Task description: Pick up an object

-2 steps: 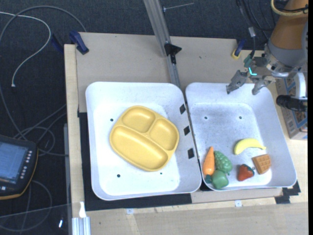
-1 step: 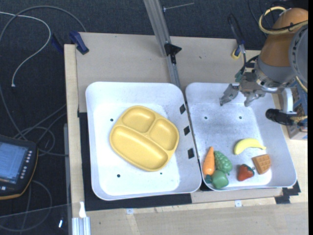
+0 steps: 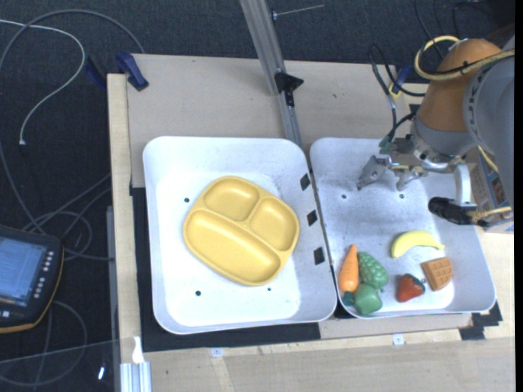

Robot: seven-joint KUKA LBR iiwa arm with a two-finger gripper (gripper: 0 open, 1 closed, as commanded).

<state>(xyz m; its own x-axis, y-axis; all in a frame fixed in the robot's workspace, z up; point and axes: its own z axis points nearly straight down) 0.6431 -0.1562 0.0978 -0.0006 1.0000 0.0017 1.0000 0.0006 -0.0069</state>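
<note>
I see the surface [image 3: 204,88] filling most of the frame, with two white bins side by side on it. The left bin [image 3: 163,219] holds a yellow divided plate [image 3: 241,229] at its middle. The right bin [image 3: 359,211] carries the toy food along its lower edge. The arm [image 3: 466,96] comes in from the upper right, and its gripper [image 3: 381,172] hangs over the upper part of the right bin with its fingers spread and nothing between them. The banana [image 3: 416,242] lies lower right of the gripper, well apart from it, its long axis running nearly left to right with the curve arched upward. The carrot [image 3: 350,269] stands almost vertical in the frame, tip up. Just right of it lies a green vegetable [image 3: 370,282], then the strawberry [image 3: 409,287] and a waffle-like brown piece [image 3: 437,273].
</note>
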